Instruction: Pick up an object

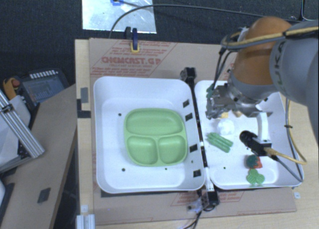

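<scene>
Gripper (217,109) sits low near right bin's (232,169) far-left corner, right above a small white-yellow object (225,126), probably lining up a grab, grip state can't tell; green ridged piece (220,142) lies just beside it toward the near edge.

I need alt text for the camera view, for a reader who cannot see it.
The gripper of a grey robot arm hangs over the right bin, close to a white lump and a green ridged piece. The left bin holds a green divided tray.
</scene>
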Motion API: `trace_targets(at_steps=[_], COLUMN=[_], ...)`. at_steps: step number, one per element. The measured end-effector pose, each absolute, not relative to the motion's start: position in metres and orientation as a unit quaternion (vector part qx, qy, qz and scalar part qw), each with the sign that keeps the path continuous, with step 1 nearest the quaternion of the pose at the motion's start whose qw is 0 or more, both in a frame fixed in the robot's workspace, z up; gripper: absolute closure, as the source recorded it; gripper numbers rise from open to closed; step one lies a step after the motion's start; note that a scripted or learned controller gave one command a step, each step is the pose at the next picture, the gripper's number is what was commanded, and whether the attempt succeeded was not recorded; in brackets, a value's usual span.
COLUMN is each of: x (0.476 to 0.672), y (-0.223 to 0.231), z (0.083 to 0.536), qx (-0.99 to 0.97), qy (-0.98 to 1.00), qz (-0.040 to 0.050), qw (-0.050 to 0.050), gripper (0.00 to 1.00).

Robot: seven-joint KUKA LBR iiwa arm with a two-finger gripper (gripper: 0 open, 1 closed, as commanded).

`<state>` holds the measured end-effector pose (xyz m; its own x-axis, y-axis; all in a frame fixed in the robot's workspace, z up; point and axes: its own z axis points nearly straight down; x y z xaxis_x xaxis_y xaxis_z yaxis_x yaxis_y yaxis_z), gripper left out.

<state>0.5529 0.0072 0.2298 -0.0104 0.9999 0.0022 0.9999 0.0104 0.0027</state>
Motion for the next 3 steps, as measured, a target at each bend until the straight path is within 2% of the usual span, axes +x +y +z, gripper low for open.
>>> trace_targets(at_steps=[1,2,3], x=[0.572,0.582,0.582], y=[0.051,0.103,0.099], z=[0.234,0.221,0.221], qx=[0.704,0.704,0.705], qy=[0.710,0.710,0.709], qz=[0.0018,0.0013,0.0006], qw=[0.000,0.000,0.000], gripper=[1.00,1.00,0.00])
